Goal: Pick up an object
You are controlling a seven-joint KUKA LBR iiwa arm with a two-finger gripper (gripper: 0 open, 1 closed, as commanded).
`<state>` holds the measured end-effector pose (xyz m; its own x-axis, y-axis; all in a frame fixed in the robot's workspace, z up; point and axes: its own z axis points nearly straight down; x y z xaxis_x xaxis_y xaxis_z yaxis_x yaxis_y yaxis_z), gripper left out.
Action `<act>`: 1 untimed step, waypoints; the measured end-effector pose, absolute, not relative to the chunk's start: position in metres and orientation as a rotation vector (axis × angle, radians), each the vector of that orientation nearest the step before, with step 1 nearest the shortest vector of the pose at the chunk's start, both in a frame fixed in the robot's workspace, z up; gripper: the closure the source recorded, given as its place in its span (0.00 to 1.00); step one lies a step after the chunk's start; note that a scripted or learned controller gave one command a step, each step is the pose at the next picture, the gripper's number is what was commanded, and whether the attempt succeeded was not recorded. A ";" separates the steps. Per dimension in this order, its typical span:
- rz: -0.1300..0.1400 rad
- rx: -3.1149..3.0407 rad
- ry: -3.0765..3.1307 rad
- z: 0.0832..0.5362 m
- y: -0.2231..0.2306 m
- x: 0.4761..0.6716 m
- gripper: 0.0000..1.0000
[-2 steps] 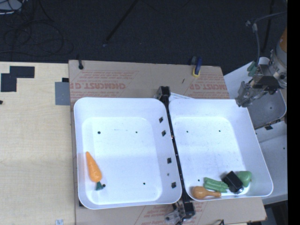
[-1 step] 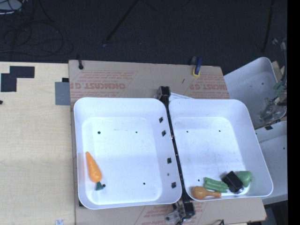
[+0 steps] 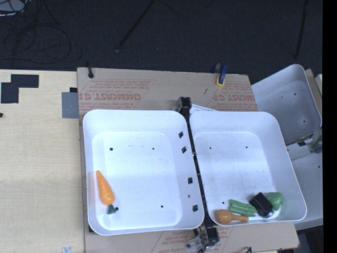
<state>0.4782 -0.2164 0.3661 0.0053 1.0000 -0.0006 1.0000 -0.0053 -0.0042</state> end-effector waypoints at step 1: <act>0.001 -2.215 -2.224 0.372 -0.167 0.476 1.00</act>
<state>0.4762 -0.1670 0.3721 -0.0041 1.0000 0.0016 1.0000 0.0041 -0.0021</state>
